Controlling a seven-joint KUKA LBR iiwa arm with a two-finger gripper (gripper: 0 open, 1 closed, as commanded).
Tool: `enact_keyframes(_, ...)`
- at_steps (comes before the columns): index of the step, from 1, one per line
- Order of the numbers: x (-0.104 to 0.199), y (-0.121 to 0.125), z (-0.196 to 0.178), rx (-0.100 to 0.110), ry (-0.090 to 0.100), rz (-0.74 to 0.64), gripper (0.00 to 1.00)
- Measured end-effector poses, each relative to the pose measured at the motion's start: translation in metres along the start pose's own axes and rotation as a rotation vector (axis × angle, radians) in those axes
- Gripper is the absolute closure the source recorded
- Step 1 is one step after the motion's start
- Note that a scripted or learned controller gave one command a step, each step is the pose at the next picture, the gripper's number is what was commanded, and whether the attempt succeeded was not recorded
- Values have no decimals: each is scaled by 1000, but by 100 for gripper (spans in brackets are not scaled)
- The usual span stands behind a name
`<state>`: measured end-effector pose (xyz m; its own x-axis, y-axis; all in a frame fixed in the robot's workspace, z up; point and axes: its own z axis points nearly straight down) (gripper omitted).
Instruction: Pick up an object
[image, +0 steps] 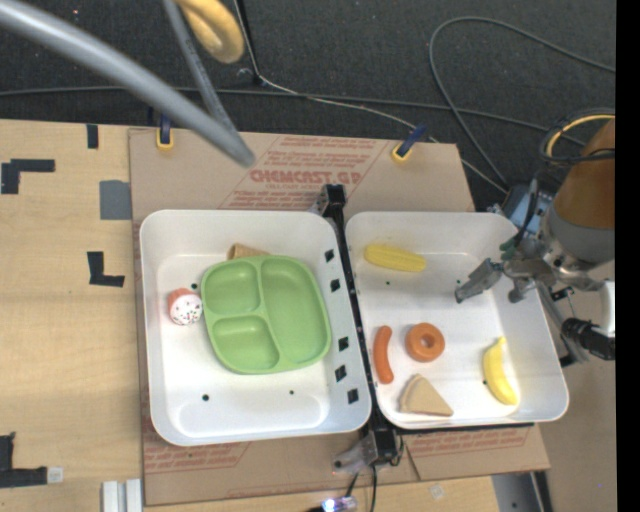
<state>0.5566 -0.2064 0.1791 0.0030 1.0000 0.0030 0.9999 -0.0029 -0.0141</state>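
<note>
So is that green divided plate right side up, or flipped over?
Right side up. The green divided plate lies flat in the left bin, its three hollow compartments facing the camera, with nothing in them.

Brown cardboard sheet (300, 170) under two white bins (160, 240)

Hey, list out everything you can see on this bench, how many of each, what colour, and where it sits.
Shallow white plastic bins: two, white, side by side on the bench.
Green three-compartment plate: one, green, middle of the left bin.
White ball with red speckles: one, white and red, left of the plate.
Tan wedge: one, tan, partly hidden behind the plate's upper edge.
Yellow toy corn cob: one, yellow, top of the right bin.
Orange ring doughnut: one, orange, centre of the right bin.
Red-orange sausage: one, left of the doughnut.
Tan triangular wedge: one, bottom of the right bin.
Yellow banana: one, right side of the right bin.
Gripper: one, grey, over the right bin's upper right.
</note>
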Motion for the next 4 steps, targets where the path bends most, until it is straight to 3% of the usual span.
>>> enact_keyframes(1, 0, 3, -7, -13, -3, -4, 0)
enact_keyframes(3, -7, 4, 96, -15, -6, -5, 0)
enact_keyframes(4, -8, 5, 82, -20, -9, -4, 100)
